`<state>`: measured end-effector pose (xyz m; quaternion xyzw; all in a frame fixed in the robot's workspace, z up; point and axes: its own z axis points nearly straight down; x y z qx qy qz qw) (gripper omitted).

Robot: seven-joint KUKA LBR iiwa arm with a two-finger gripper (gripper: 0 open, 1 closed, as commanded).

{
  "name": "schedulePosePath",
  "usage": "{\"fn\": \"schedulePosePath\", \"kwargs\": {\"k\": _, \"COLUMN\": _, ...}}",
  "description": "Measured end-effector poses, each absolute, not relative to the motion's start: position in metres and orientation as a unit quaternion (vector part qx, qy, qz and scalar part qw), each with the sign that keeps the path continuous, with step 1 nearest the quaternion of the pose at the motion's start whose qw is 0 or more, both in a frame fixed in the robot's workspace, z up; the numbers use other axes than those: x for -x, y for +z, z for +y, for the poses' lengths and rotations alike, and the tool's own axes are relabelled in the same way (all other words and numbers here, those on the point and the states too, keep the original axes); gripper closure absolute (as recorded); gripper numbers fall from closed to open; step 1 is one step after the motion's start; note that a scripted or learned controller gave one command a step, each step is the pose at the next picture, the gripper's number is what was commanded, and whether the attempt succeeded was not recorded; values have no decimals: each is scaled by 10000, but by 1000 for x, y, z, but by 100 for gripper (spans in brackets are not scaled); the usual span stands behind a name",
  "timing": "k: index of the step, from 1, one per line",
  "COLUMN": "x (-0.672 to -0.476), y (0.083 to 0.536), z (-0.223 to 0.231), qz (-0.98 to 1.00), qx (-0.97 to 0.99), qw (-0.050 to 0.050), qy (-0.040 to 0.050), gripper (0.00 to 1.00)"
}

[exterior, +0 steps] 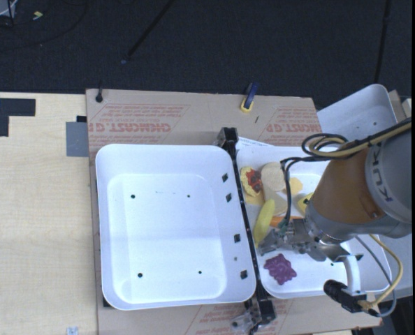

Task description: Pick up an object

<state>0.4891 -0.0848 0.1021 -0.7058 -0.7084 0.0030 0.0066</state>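
The right bin [302,288] holds several small objects. A yellow banana-shaped piece [265,216] lies near its left wall. Toward the front sits a purple bunch of grapes [280,268]. At the back are a red and yellow item [251,180], a cream rounded object [272,176] and another yellow piece [295,185]. My gripper [277,237] hangs low over the bin's middle, just right of the banana piece and above the grapes. The arm's orange band and grey wrist hide the right half of the bin.
The left white bin [165,222] stands beside the right one, with a black divider rail [237,208] between them. Both rest on brown cardboard [158,117]. A blue and yellow clamp [248,98] sits at the cardboard's back edge. Cables loop off the wrist at the lower right.
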Motion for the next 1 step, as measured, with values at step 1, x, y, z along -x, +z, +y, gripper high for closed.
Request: {"fn": "schedulePosePath", "kwargs": {"k": 1, "x": -544, "y": 86, "z": -82, "qz": -7076, "qx": 7066, "qw": 8, "qy": 2, "gripper": 0}}
